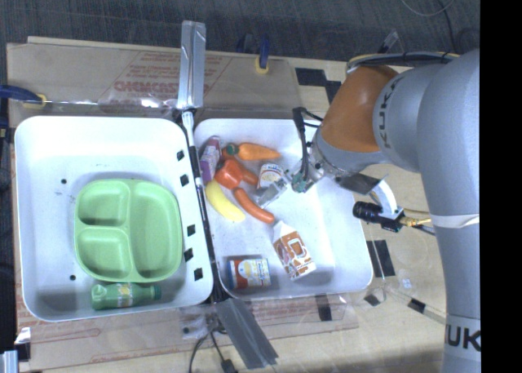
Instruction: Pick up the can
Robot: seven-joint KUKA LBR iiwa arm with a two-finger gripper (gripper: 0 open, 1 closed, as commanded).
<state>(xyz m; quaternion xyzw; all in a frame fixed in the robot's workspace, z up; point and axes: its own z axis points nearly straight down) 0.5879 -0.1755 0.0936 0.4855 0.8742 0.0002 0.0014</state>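
Note:
A red-labelled can (248,272) lies on its side at the front edge of the right bin (347,241). A smaller can-like tin with a pale label (272,174) stands in the middle of that bin among the toy food. My gripper (276,192) reaches in from the right and hangs low just beside and in front of the small tin, over the end of an orange carrot (254,208). The red-labelled can is well apart from the gripper, towards the front.
Around the tin lie a yellow banana (223,202), a red-orange pepper (230,172), another carrot (257,151) and a purple item (210,157). A white-orange carton (294,254) lies next to the red-labelled can. The left bin holds a green divided plate (129,229) and a green bottle (124,295).

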